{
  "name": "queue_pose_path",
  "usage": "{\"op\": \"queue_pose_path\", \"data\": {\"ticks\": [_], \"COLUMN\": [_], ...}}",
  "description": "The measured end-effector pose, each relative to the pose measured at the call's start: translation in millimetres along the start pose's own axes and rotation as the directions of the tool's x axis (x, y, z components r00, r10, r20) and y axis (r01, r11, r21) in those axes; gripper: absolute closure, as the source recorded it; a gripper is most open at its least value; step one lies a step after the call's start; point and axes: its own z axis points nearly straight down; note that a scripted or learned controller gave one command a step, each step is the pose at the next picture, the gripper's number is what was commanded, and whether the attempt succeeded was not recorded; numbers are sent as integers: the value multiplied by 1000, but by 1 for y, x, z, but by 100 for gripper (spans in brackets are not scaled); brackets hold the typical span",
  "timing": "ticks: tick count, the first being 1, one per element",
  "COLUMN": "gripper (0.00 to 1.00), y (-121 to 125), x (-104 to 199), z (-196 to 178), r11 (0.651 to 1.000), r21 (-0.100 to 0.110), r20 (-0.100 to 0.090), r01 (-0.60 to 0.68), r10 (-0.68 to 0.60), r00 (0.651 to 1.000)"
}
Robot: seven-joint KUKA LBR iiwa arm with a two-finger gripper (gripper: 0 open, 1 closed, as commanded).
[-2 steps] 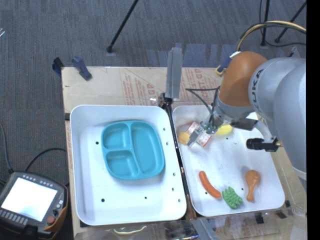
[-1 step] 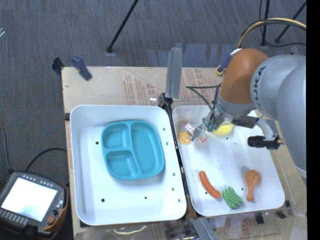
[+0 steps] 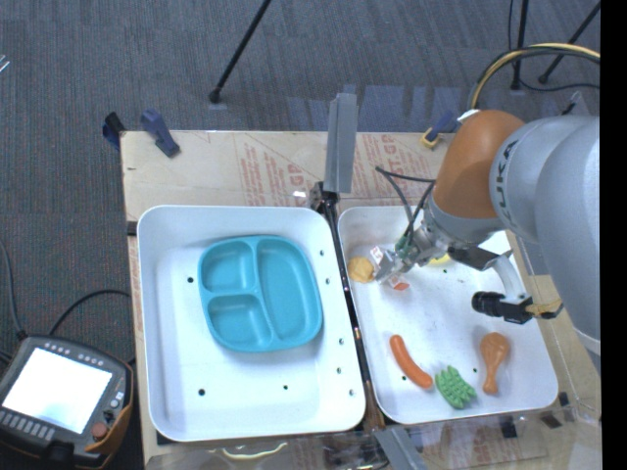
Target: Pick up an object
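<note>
Nearest, at the left corner on the grey carpet: a black and orange handheld control pendant with a lit white screen (image 3: 59, 395).

On the pale wooden tabletop (image 3: 225, 160), two shallow white bins side by side: left white bin (image 3: 162, 262) and right white bin (image 3: 534, 375).

At the near end of the right bin, in a loose row and apart from one another: an orange-red toy sausage (image 3: 411, 360) lying at a slant, a green ridged toy piece (image 3: 455, 387) nearest the rim, and a brown toy drumstick (image 3: 493, 357) to the right.

In the middle of the left bin, lying flat: a turquoise plastic plate with three compartments (image 3: 260, 292).

Farther in, over the far left part of the right bin: the two-finger gripper (image 3: 397, 262), reaching in from the right beneath the orange band of the grey arm (image 3: 549, 194). Whether open or closed: too blurred to tell. Just left of it, a small yellowish round toy (image 3: 362, 269) beside the bin wall. Just near of it, a small red and white scrap (image 3: 395, 284) on the bin floor.

Beyond the bins, between them, a grey upright post (image 3: 341, 145). Far left, a blue clamp (image 3: 160, 130) on the tabletop's edge.
</note>
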Motion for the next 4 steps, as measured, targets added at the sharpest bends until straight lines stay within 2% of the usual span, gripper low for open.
{"op": "queue_pose_path", "data": {"ticks": [1,2,3,4], "gripper": [0,100,100,100], "y": [-2,-2,0,-7], "x": [1,1,-7,-69], "z": [4,-6,-32,-27], "r11": [1000,1000,985,946], "r21": [8,8,7,9], "r20": [-3,-4,-1,0], "r01": [0,2,-170,-325], "r10": [0,-2,170,325], "r00": [1000,1000,985,946]}}
